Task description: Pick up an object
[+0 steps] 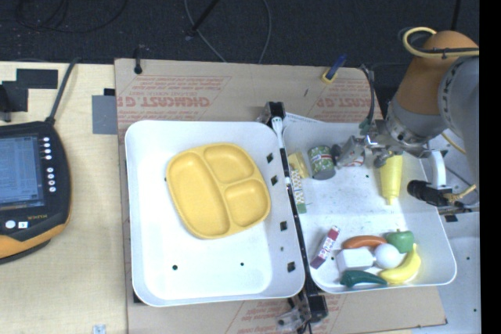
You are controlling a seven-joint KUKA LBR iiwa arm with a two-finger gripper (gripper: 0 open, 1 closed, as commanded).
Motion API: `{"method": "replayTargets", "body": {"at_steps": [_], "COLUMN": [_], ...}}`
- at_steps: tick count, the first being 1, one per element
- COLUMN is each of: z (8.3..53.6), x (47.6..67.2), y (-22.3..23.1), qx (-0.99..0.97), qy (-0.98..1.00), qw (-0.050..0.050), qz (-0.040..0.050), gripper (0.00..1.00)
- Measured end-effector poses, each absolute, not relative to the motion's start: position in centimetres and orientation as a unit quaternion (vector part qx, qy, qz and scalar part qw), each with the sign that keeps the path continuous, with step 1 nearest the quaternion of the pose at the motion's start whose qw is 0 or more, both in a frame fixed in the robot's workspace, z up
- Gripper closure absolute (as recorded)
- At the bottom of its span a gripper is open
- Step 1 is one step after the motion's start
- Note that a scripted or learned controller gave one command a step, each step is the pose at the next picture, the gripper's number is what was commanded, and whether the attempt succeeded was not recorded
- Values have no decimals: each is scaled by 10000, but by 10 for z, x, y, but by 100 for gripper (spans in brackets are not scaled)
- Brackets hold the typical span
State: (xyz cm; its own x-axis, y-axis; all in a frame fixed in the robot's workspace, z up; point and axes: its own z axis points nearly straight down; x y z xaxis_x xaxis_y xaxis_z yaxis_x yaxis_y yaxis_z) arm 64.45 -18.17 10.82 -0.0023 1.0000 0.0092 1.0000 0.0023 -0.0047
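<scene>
— Toy food lies heaped at the near corner of the right bin (438, 278): we count one banana (403, 268), one egg (387, 255), one carrot (362, 242).

— And the gripper (354, 149)?

— We see it at that bin's far side, just beside one small green can (320, 162); whether it is spread or pinching, we cannot tell.

— Then we judge the can our target: centre over it, straddle its sides, close squarely.

— One yellow bottle (391, 176) lies near; one yellow divided tray (218, 188) sits in the left bin (149, 246). Two bins in all.
</scene>
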Motion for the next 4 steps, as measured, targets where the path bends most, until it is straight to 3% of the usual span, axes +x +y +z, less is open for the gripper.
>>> {"method": "replayTargets", "body": {"at_steps": [1, 2, 3, 4], "z": [96, 160, 83, 95], "x": [643, 644, 615, 617], "y": [-143, -209, -194, -195], "qx": [-7097, -7078, -7086, -7089], "qy": [-7045, -7065, -7056, -7053], "qw": [-15, 3, 24, 36], "qz": [33, 8, 10, 2], "gripper": [0, 0, 0, 100]}}
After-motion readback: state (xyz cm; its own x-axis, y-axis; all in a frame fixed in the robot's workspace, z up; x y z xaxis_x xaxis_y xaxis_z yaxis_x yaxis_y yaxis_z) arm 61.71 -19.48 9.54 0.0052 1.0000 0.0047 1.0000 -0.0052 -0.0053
